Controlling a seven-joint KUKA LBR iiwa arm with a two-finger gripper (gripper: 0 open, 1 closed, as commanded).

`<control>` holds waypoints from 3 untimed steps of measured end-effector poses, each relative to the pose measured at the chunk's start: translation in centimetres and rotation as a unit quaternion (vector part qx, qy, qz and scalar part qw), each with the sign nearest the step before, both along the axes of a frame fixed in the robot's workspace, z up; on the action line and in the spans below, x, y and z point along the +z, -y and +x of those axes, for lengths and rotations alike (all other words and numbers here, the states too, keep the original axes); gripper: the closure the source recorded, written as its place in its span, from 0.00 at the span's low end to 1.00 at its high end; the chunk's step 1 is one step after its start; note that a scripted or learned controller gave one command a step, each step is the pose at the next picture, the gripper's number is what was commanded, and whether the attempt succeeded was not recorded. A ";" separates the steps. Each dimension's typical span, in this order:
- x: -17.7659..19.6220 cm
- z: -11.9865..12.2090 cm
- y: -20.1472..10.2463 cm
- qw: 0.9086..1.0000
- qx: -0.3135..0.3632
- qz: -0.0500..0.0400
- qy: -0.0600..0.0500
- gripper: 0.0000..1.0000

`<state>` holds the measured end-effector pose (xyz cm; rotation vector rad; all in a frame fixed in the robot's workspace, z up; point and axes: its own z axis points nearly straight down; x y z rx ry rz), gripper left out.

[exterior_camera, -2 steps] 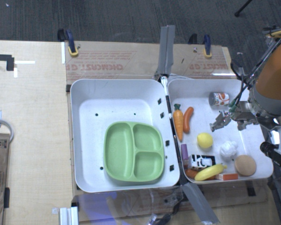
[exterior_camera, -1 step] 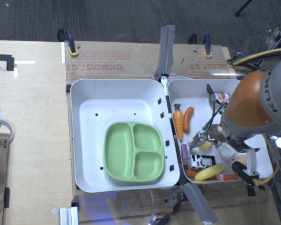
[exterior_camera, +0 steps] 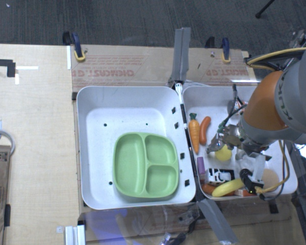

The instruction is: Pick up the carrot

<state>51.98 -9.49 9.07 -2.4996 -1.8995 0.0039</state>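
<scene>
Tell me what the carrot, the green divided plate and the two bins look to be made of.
Carrot: likely toy plastic, with smooth, even orange and a green top. Green divided plate: probably moulded plastic, matte, with soft rounded compartments. Bins: seemingly thin white plastic, slightly glossy, with rounded rims.

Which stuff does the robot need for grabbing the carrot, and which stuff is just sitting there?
Needed for the job:
carrot, in the right bin
gripper, just right of the carrot

Just lying about:
red sausage beside the carrot
lemon
banana
green divided plate in the left bin
</scene>
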 end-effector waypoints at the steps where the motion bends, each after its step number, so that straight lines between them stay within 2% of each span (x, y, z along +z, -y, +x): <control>1: 0.8 -0.1 0.1 1.000 -0.002 0.000 -0.002 1.00; 2: 8.1 1.8 4.8 1.000 -0.004 -0.001 0.000 1.00; 3: 6.3 -1.7 3.1 1.000 -0.010 0.000 -0.001 1.00</control>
